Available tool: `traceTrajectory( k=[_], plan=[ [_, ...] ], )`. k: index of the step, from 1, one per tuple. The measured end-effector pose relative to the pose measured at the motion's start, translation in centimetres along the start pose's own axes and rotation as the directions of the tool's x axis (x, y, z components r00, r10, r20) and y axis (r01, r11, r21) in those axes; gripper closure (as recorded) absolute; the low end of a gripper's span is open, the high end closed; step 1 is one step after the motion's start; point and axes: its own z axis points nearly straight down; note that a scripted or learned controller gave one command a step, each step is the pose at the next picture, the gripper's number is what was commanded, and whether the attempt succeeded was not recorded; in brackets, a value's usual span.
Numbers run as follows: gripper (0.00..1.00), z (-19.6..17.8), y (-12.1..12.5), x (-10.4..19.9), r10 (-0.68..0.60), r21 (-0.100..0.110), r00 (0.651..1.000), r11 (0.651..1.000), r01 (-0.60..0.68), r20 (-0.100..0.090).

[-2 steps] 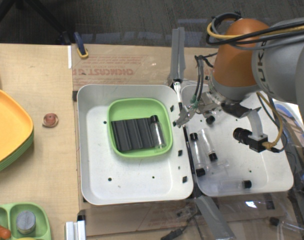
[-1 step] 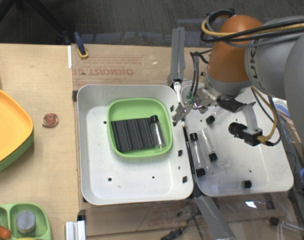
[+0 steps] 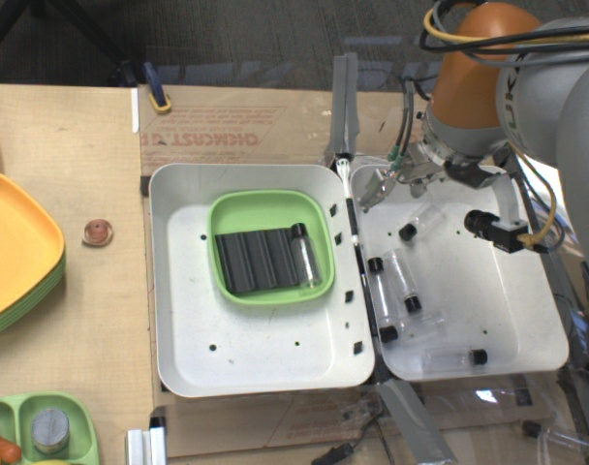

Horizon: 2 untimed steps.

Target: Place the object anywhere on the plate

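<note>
Arm: we see the grey arm [image 3: 556, 76] with its orange band reaching in from the right, above the far edge of the right bin [image 3: 512, 352].
Claw: our claw [image 3: 372, 190] hangs over the far left corner of the right bin; we cannot tell how it is set, and we see nothing between its tips.
Plate: a green plate [image 3: 270, 208] sits in the left bin [image 3: 246, 356], toward its far side.
On the plate: a dark ribbed block [image 3: 256, 262] lies flat, and a clear tube with a black cap [image 3: 302, 253] lies just beside it, on its right.
Right bin: we see several clear tubes with black caps [image 3: 401, 284] scattered on its floor, apart from the claw.
Surface: a stack of yellow plates [image 3: 14, 250] rests at the left edge, with a small red knob [image 3: 98, 232] near it.
</note>
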Motion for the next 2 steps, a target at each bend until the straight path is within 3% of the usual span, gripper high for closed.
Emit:
traceTrajectory(
  k=[1, 2],
  plan=[
    [0.0, 0.0, 1.9, 6.6, 0.012, 0.0, 1.0, 1.0, -0.012, 0.0],
    [0.0, 0.0, 0.9, 8.8, 0.024, 0.001, 1.0, 1.0, -0.024, -0.001]
  ],
)
